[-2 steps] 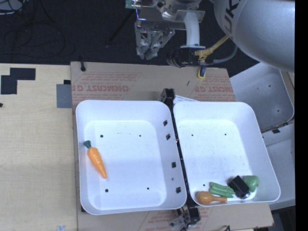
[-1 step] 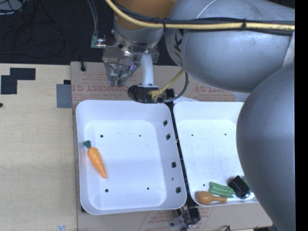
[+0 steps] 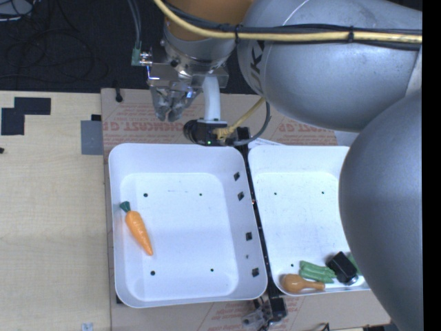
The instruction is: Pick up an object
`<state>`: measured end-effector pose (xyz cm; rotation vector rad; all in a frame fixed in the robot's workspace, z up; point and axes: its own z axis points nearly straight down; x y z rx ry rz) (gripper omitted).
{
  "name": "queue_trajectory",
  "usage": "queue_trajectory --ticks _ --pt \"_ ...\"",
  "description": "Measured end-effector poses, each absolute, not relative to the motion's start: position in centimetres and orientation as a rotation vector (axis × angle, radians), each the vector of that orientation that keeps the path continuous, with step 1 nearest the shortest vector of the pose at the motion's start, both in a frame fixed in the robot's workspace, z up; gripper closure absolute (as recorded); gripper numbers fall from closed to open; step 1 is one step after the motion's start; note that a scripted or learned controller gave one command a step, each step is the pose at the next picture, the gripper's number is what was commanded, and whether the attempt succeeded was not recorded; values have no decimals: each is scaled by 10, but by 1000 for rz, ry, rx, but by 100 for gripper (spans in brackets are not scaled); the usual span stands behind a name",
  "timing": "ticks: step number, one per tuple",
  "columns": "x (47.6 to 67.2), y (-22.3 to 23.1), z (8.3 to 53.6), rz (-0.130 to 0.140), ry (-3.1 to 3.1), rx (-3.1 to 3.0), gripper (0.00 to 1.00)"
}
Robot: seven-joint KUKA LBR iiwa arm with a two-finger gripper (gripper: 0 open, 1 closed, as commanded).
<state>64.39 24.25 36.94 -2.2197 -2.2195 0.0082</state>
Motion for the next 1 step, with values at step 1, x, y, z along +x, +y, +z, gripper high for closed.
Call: queue_trajectory --ticks 1 --pt "644 242 370 7 -2217 -2223 100"
